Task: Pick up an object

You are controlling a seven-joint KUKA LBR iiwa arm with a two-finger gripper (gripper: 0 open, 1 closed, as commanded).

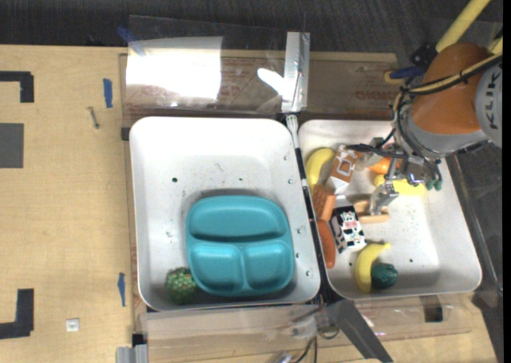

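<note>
My gripper (390, 192) hangs low over the middle of the right bin (447, 250), under the grey arm with its orange band (451, 90). Right around it lie a yellow piece (412, 187), a small orange piece (381, 167) and a tan stick (372, 212). To its left are a banana (319, 165), a brown-and-white packet (348, 167), an orange carrot shape (324, 205) and a black-and-white block (348, 230). A second banana (366, 264) with a dark green object (385, 275) sits near the bin's front. I see nothing lifted by the gripper.
The left bin (160, 162) holds a teal divided tray (239, 246) and a green bumpy ball (181, 284) at its front left corner. A long orange-red piece (328, 246) lies along the right bin's left wall. A clear sheet (207, 74) stands behind the bins.
</note>
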